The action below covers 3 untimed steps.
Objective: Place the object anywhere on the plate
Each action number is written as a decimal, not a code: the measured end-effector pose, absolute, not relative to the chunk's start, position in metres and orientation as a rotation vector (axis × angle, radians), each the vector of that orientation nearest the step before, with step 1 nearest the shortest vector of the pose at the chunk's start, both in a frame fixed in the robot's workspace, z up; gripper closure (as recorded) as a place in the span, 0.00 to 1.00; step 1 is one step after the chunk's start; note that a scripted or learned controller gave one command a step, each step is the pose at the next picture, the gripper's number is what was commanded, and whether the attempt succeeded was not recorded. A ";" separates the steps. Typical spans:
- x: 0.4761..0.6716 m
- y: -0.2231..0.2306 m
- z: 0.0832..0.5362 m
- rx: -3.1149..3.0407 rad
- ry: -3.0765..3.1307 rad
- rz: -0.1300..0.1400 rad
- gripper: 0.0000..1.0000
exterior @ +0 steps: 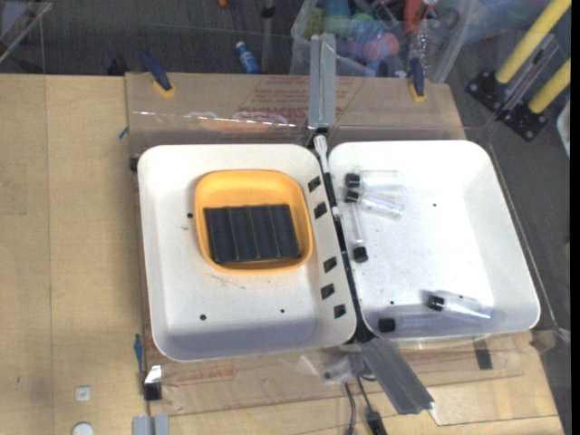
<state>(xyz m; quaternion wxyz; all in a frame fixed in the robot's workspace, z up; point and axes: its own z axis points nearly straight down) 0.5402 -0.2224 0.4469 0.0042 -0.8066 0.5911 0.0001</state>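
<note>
From my seat I see the wooden bench (63, 243) carrying two shallow white bins side by side, their inner edges touching along a dark divider with black clips. The left bin (172, 324) and the right bin (507, 243) sit on a sheet of brown cardboard (227, 98) that shows past their far edge, pinned there by an orange clamp (161, 82) at its left corner and a second orange clamp (418, 86) further right.

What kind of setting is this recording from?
Most likely a robotics lab bench for pick-and-place trials: two white bins sit side by side on a wooden table, a yellow plate in the left one, and a clear tub of mixed toys behind.
</note>
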 end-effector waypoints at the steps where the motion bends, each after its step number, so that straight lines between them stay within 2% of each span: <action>1: 0.542 -0.222 0.458 -2.520 1.852 -0.004 1.00; 3: 0.545 -0.220 0.480 -2.505 1.852 -0.017 1.00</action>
